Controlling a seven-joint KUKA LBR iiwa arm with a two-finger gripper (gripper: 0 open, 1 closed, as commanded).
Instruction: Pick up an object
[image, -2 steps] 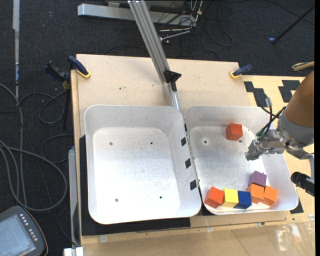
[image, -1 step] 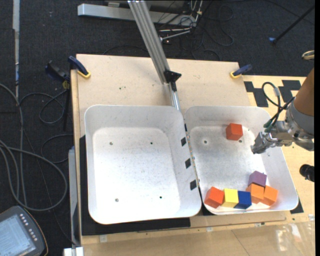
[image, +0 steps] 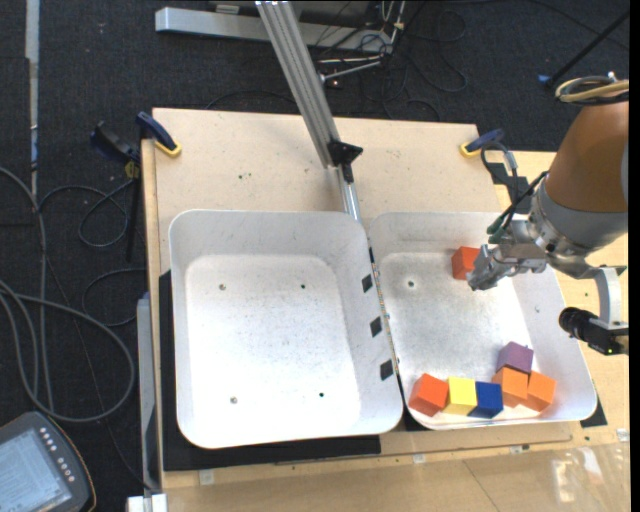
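The bench (image: 250, 160) bears two white bins. The left bin (image: 200, 240) shows bare floor. The arm (image: 590, 170) reaches over the right bin (image: 440, 330), with the gripper (image: 484, 277) low near that bin's far edge, just beside an orange block (image: 463, 262); whether it touches the block, or is open or closed, I cannot tell. Along the right bin's near edge lie an orange, a yellow, a blue, two more orange and a purple block. Nothing looks lifted, so the pick is likely not yet done.
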